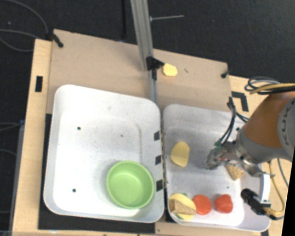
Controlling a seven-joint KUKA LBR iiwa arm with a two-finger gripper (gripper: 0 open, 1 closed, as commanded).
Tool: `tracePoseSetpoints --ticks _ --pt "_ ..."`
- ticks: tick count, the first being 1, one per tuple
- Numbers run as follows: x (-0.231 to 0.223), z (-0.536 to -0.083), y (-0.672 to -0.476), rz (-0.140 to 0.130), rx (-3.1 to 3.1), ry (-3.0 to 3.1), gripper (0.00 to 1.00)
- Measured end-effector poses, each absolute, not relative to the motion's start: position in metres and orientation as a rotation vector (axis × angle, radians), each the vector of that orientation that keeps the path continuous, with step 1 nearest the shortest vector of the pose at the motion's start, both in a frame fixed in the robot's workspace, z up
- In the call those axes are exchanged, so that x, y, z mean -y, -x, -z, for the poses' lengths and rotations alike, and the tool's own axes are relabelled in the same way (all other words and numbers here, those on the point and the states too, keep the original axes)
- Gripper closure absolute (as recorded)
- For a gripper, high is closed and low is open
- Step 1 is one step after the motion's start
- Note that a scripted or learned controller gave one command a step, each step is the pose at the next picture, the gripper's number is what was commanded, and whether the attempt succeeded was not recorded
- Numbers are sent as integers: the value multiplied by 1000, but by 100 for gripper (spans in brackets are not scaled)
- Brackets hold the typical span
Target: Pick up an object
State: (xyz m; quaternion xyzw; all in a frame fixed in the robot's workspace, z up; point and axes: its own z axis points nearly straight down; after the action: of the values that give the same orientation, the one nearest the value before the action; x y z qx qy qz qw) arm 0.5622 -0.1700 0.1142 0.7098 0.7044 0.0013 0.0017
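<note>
Two shallow white bins sit side by side on a tan bench [100, 68]. The arm [270, 128], grey with an orange band, reaches in from the right and hangs over the right bin [202, 123], near its right wall. Its gripper [219, 159] points down over the middle of that bin's right half; it is too small and shadowed for its state to be told. A small tan piece [234, 171] lies just beside the gripper, partly hidden under the wrist, and whether the two touch cannot be told.

In the right bin, a pale yellow wedge [180, 154] lies near the left wall, well apart from the gripper. Along the near wall sit three things in a row: a yellow and tan lump [182, 206] in the near left corner, an orange-red ball [202, 204] just beside it, and a red block [224, 203] a little further right.

The left bin [81, 115] holds a green bowl [130, 184], upright, in its near right corner.

Beyond the bins, a small yellow bit [170, 70] lies on the bench near the far edge, just beside a slanted metal rail [141, 19]. Cables [266, 86] loop near the arm at the bench's right side.
</note>
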Motion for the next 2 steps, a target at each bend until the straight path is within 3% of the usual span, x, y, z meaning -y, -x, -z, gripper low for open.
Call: tracePoseSetpoints --ticks 2 --pt "168 -206 -573 -6 -2222 -2213 100"
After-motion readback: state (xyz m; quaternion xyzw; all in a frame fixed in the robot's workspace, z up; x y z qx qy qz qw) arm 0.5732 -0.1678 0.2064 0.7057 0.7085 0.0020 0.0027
